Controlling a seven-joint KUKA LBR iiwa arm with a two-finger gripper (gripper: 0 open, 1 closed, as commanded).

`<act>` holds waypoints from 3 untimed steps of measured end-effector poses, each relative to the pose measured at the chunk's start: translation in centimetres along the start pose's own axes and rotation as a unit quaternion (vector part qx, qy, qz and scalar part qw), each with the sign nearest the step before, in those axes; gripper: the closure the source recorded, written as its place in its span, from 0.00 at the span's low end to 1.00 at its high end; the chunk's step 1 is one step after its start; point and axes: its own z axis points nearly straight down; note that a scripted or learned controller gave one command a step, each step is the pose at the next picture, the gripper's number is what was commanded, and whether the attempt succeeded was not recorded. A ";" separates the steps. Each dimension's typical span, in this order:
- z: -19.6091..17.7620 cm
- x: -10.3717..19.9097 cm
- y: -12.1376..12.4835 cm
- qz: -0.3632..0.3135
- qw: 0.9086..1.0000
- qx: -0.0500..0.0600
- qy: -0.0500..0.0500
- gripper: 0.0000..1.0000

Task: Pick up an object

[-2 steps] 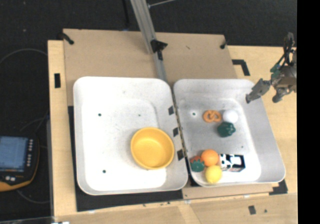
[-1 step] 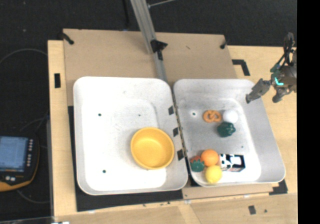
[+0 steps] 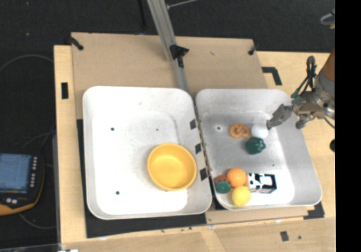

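The arm [image 3: 326, 79] enters from the right edge, its orange band just visible above the wrist. The gripper [image 3: 287, 116] points left and slightly down, fingers spread apart, with nothing between them.

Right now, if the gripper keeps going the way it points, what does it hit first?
The gripper points down-left into the right bin. First in line looks like the small white object, with the dark green object just beyond. Height above them is unclear.

Tan bench [image 3: 225, 59] bearing two white bins [image 3: 130, 104] side by side
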 end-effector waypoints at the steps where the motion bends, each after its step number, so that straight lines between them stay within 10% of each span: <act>1: 4.4 0.1 -0.5 0.000 1.000 -0.001 0.000 0.00; 2: 8.6 0.0 -0.7 0.001 1.000 -0.001 0.000 0.00; 3: 7.2 -0.1 -0.5 0.002 1.000 -0.005 0.000 1.00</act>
